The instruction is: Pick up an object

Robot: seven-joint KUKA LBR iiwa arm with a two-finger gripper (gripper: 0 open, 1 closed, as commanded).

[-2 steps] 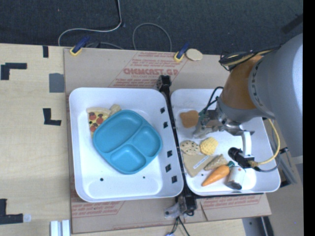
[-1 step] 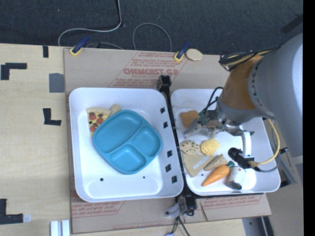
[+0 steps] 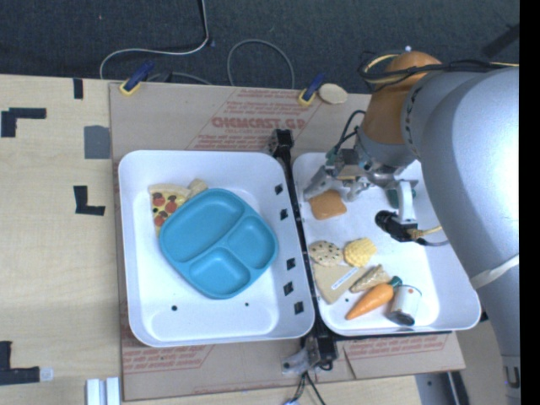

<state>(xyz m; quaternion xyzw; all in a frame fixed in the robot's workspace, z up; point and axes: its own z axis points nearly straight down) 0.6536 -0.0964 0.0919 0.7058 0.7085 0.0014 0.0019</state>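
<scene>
My gripper (image 3: 335, 186) hangs over the back left part of the right bin (image 3: 447, 298), its two grey fingers spread open. Just in front of the fingertips a tan slice of toast (image 3: 327, 206) lies flat on the bin floor; nothing is between the fingers. Further forward lie a speckled cookie (image 3: 324, 251), a yellow cracker (image 3: 360, 250), a pale wedge (image 3: 336, 282) and an orange carrot (image 3: 368, 303). A small dark and white object (image 3: 403, 308) sits beside the carrot's thick end.
The left bin (image 3: 139, 302) holds a blue divided plate (image 3: 219, 241) and a pizza slice (image 3: 166, 201) at its back left. The dividing wall (image 3: 291, 226) between the bins runs just left of the toast. My bulky grey arm (image 3: 477, 159) covers the right bin's right side.
</scene>
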